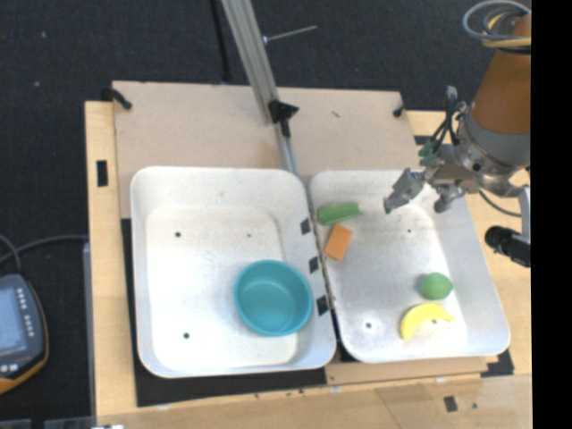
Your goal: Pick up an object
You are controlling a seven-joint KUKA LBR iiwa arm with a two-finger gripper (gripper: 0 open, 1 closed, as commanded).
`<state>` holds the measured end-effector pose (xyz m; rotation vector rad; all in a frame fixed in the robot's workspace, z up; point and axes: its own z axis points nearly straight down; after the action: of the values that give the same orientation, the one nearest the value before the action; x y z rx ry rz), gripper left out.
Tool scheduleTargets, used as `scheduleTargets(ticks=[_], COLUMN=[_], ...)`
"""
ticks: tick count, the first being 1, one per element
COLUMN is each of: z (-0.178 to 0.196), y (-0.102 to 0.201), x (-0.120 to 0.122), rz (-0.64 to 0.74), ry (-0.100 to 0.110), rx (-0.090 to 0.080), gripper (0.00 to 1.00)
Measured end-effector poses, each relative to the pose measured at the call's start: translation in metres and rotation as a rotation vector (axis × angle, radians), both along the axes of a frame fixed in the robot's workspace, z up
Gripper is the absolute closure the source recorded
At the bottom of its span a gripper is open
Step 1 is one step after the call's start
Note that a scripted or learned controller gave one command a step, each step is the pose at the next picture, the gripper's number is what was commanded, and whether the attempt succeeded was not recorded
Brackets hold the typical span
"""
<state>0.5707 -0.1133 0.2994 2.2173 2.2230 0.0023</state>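
The gripper [422,195] hangs above the upper part of the right bin [465,266], fingers spread and gripping nothing, so this looks like the approach step. Candidates lie below: a green block [339,212] and orange block [338,241] near the left wall, a green ball [435,285] and yellow banana [424,319] lower down. Next it must choose one, centre over it and descend

We see even, fairly bright light from overhead. The white bins [223,195] glare slightly and look washed out. Shadows are soft and short, as under the blue bowl [273,298]. The whole picture is a little soft and grainy, with the dark floor [54,25] nearly featureless.
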Motion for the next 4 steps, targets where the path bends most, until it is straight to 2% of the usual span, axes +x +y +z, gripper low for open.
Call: scheduleTargets(ticks=[1,2,3,4], z=[0.000,-0.046,-0.107,-0.150], y=[0.000,0.005,0.001,0.004], x=[0.000,-0.006,-0.001,-0.001], rz=[-0.001,-0.004,-0.004,-0.005], ry=[0.000,0.004,0.007,0.007], rx=[0.000,-0.001,-0.001,-0.001], gripper=[0.00,0.00,0.00,0.00])
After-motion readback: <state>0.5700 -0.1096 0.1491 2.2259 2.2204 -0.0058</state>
